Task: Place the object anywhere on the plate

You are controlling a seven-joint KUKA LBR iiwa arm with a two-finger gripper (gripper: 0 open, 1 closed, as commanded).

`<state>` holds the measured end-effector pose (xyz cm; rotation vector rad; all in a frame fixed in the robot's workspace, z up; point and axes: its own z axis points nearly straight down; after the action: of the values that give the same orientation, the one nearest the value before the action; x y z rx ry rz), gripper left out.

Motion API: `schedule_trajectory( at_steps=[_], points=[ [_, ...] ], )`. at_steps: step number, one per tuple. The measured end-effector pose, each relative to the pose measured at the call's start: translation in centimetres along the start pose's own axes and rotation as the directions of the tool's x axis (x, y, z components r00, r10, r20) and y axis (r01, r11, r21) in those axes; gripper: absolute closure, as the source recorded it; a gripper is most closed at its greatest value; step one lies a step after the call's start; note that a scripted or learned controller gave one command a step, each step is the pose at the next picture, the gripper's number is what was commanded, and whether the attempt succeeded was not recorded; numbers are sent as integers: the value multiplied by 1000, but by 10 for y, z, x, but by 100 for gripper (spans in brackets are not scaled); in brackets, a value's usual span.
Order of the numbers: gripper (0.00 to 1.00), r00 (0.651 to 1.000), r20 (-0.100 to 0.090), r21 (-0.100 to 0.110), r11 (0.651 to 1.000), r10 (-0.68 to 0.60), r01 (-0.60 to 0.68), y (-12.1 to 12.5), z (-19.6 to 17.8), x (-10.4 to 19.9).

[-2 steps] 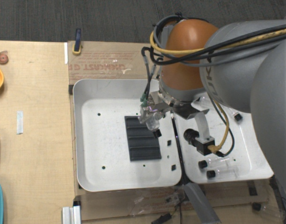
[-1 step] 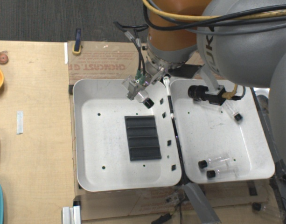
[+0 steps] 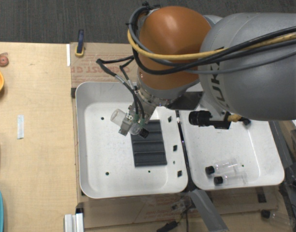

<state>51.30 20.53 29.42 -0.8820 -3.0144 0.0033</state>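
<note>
A dark ribbed plate (image 3: pixel 150 151) lies flat in the left bin (image 3: pixel 90 129), towards its right side. My gripper (image 3: pixel 133 125) hangs just over the plate's upper left corner. It is shut on a clear vial (image 3: pixel 119 116), which lies crosswise between the fingers. The vial's clear end sticks out to the left, and its black cap (image 3: pixel 144 133) shows on the right, above the plate's top edge. The arm's large orange and grey body covers the back of both bins.
Two more clear vials with black caps (image 3: pixel 222 172) lie in the front of the right bin (image 3: pixel 263 163). The bin walls meet at a ridge (image 3: pixel 182 149) just right of the plate. A wooden table with small items lies to the left.
</note>
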Motion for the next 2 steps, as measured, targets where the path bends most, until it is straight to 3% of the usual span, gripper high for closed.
schedule_trajectory(
  at_steps=[1, 2],
  points=[
    [100, 931, 0, -1, 931, -364, 364, 20, 55, -1],
    [0, 931, 0, -1, 931, -364, 364, 20, 55, -1]
  ],
)
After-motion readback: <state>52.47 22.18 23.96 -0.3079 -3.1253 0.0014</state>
